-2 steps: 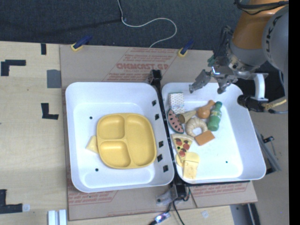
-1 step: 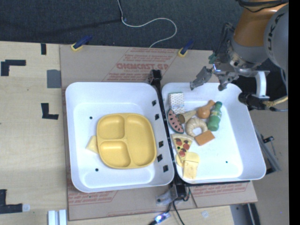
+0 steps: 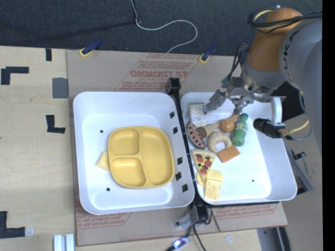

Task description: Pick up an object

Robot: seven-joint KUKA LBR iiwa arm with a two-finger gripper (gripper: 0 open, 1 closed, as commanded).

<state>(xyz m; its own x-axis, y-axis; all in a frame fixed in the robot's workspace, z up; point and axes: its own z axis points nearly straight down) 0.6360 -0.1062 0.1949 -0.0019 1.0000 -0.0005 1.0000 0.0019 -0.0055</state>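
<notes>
Small plastic toy foods cluster in the right white bin: a watermelon slice, green bottle, croissant, orange block, pizza slice and yellow cheese wedge.

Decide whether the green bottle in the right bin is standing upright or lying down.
Lying down. The green bottle shows its whole side on the right bin's floor, cap pointing toward the gripper.

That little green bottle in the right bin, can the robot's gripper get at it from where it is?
Probably yes. The gripper hangs just above the small green plastic bottle, with nothing lying over it. The orange-brown toy drumstick touches its left side, so a clean grip may be awkward.
</notes>
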